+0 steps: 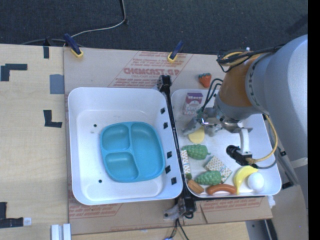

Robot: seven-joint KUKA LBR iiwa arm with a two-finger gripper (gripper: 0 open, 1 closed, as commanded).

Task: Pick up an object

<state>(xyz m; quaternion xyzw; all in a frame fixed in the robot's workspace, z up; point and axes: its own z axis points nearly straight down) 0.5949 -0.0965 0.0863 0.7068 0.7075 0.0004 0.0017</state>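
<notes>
- Objects for picking sit in the right bin [270,184], crowded toward its near end.
- Nearest the front edge: a red sausage-like piece [221,189], an orange carrot-like piece [195,186], a white egg [256,181] and a yellow banana [242,176], the egg touching the banana.
- Just behind them: a bumpy green piece [208,177], a checkered cracker [216,165] and another green bumpy piece [196,151].
- Mid-bin: a pale yellow piece [197,136] lies just below the gripper [205,124].
- Gripper: low over the bin's middle, close to the yellow piece; the picture is too blurred here for me to tell whether it is released or clenched, or grasping anything.
- Arm [280,79]: grey, with its orange band, reaching in from the right over the bin.
- Far end of right bin: a small purple-and-white carton [193,103], well apart from the front cluster.
- Left bin [80,134]: a blue divided plate [132,150] with three compartments, lying flat.
- Beyond the bins, on the cardboard: a small red strawberry-like piece [204,79].
</notes>
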